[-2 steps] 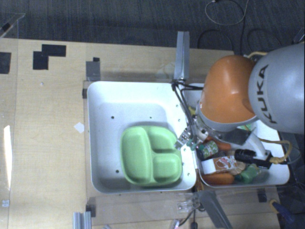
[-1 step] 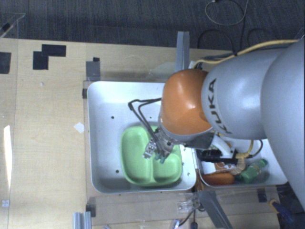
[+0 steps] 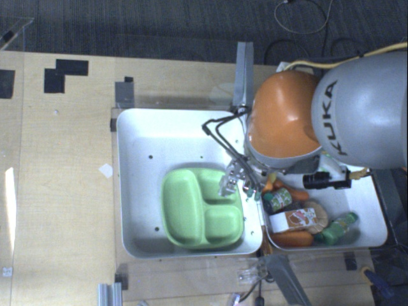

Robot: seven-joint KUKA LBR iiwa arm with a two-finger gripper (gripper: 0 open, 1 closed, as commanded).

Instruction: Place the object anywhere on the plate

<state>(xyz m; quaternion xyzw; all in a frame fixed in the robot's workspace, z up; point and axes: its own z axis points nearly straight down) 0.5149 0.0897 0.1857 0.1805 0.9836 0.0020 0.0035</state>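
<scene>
A pale wooden worktop (image 3: pixel 64 171) carries two white bins. The green plate (image 3: pixel 201 206) occupies the left bin's near-right corner. The tool (image 3: pixel 231 182) hovers above its right edge; state indeterminate. Candidate objects fill the right bin (image 3: pixel 376 225): small, light, rigid, probably slippery; grip across the narrow middle.

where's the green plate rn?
The green plate lies in the left bin, toward its front right corner, with the gripper at its right rear edge.

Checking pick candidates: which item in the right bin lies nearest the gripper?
The dark green can: it lies at the right bin's upper left, closest to the gripper; the green bottle lies farthest.
</scene>
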